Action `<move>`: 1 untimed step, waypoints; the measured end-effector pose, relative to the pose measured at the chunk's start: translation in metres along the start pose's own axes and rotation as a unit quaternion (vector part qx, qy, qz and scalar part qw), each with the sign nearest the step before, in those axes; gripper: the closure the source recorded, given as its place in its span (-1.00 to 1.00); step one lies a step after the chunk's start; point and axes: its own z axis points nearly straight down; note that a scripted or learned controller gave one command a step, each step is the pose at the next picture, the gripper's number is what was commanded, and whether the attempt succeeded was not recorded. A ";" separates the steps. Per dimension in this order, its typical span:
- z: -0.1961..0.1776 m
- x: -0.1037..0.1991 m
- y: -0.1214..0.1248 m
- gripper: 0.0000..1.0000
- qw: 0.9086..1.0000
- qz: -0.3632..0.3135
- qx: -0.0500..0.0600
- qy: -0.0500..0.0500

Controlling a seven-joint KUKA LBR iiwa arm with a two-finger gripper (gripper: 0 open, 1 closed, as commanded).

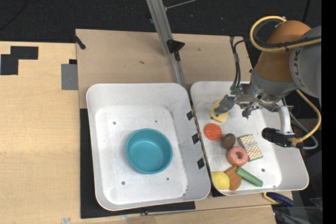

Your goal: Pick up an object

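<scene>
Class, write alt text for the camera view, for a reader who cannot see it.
A grey robot arm with an orange band reaches from the right, its gripper over the right white bin beside a pale yellow piece. That bin also holds small toy foods, including a pink donut and a red round piece. The left white bin holds a teal bowl.

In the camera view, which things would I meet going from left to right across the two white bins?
Round teal plastic bowl in the left white bin → round red-orange ball → pink frosted toy doughnut → checkered square cracker toy, all three in the right white bin.
</scene>
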 end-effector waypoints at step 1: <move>0.053 -0.010 0.001 -1.00 1.000 0.000 0.000 0.000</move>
